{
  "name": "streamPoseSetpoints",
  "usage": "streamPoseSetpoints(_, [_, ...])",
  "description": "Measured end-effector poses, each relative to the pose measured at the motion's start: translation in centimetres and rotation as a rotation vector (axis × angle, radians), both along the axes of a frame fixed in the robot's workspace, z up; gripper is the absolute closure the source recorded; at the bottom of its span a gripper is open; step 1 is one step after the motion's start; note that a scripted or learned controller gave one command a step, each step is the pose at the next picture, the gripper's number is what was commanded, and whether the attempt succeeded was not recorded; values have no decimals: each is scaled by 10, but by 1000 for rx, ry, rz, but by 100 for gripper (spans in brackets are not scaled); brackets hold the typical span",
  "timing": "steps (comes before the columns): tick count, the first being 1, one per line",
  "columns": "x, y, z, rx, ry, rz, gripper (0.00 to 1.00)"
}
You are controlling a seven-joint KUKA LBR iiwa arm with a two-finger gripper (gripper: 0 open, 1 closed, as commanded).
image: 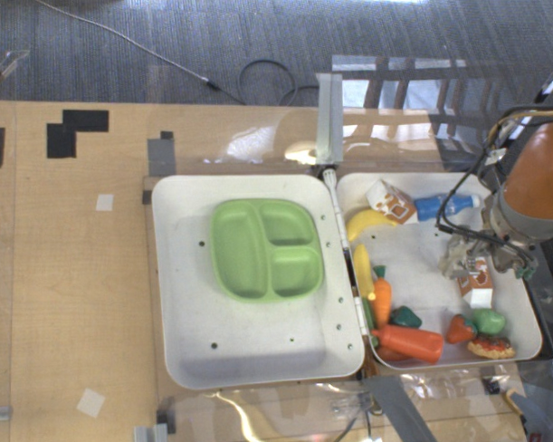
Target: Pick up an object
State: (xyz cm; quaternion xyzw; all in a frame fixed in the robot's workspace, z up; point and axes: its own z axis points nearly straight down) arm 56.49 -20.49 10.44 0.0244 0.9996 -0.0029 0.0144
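A wooden bench carries two white bins side by side. In the right bin (531, 338), near its right wall, a small white and orange carton (478, 285) lies with its long axis running from the far wall toward the near one. The gripper (473, 265) sits directly over it, touching or nearly so; whether it grips cannot be told. A green divided plate (265, 249) rests in the left bin (186, 346).

We see a robotics lab: a wooden worktop (71, 295) with black markers (77, 129), cables (262, 78) on grey carpet (207, 37) behind it.
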Motion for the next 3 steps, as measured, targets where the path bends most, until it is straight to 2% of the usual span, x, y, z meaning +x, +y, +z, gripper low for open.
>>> streamPoseSetpoints(1, [81,37,-15,8,15,-79,100])
streamPoseSetpoints(2, [51,-2,-15,-2,17,255,100])
streamPoseSetpoints(3, [109,0,141,-10,3,371,100])
